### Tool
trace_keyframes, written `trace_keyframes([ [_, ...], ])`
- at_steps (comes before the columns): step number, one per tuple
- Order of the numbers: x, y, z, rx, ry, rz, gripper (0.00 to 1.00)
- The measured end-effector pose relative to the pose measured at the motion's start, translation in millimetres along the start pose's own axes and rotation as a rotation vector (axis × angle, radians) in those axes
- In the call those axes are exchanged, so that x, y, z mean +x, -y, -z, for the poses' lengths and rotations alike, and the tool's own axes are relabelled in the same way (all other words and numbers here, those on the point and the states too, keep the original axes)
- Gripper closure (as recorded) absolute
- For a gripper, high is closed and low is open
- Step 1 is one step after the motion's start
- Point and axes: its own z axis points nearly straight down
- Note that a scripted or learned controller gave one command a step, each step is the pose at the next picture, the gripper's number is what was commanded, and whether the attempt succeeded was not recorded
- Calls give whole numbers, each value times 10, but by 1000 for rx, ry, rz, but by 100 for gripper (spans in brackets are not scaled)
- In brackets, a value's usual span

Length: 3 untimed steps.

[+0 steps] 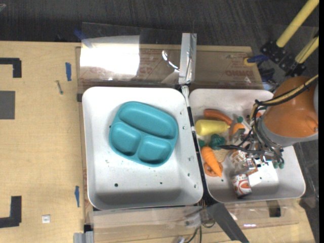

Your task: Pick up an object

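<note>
Left bin (96, 135), centre-left of frame, w/ teal divided tray (143, 131) in it; right bin (291, 184), lower right, w/ the pickable clutter: yellow item (210, 127) by its left wall, orange carrot-like toy (210, 161) below that, orange-red item (218, 116) above, small white-and-orange can (243, 182) near the front. Arm's orange band (288, 113) at far right, w/ gripper (253, 153) low over clutter mid-bin, amid cables; can't tell how wide the pincer stands or whether anything's in it. Best, prob.: pick one isolated piece, e.g. the can, centre over it, descend straight, avoid the bin wall & neighbours, close only once it sits between the pads.
</note>
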Motion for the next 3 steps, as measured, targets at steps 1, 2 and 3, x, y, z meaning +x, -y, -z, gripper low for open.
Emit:
trace_keyframes([
  [1, -847, 8, -50, -6, -21, -59, 0],
  [2, -276, 312, -36, -4, -19, -154, 0],
  [3, -332, 314, 96, 0, -2, -152, 100],
])
